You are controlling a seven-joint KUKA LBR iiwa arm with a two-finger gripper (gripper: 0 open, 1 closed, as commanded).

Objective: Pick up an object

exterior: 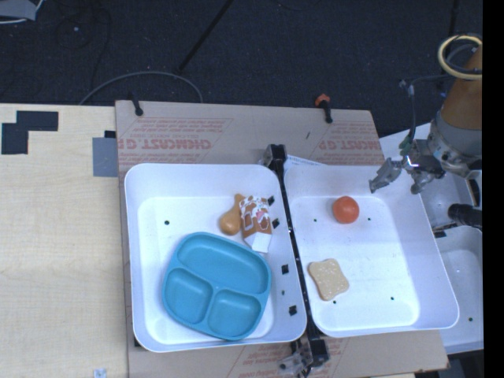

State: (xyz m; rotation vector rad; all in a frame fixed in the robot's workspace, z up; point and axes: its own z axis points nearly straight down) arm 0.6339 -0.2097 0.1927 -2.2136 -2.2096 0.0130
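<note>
While arm sits at upper right, your gripper (403, 175) hangs over right bin's (441, 290) upper right rim, fingers spread apart, nothing between them. Taking tomato (345, 209) as landmark: gripper up and right of it, clearly apart. Toast slice (328, 279) lies below tomato, same bin, well apart. Left of tomato, across divider, left bin (132, 250) holds small carton (255, 217) with brown pear-shaped piece (230, 219) touching its left side. Blue divided plate (214, 285) lies lower left of tomato, just below carton.
</note>
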